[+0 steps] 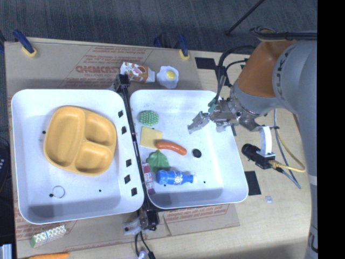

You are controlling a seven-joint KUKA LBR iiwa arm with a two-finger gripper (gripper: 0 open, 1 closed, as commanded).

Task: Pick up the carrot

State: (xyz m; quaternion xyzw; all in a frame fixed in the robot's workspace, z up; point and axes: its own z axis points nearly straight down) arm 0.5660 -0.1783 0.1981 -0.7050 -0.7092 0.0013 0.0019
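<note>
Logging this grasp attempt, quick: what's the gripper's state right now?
Gripper: above the right white bin, apart from the orange carrot; nothing is visibly held, and whether it is open or closed cannot be told.

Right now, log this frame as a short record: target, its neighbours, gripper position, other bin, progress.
target: carrot, lying flat in the right bin, near its middle
neighbours: yellow block touching its left end; green ball above; green leaf and blue bottle below; black dot to its right
gripper: gripper over the right bin, up and right of the carrot, apart from it
other bin: left bin holds a yellow tray
progress: carrot not yet picked up
</note>
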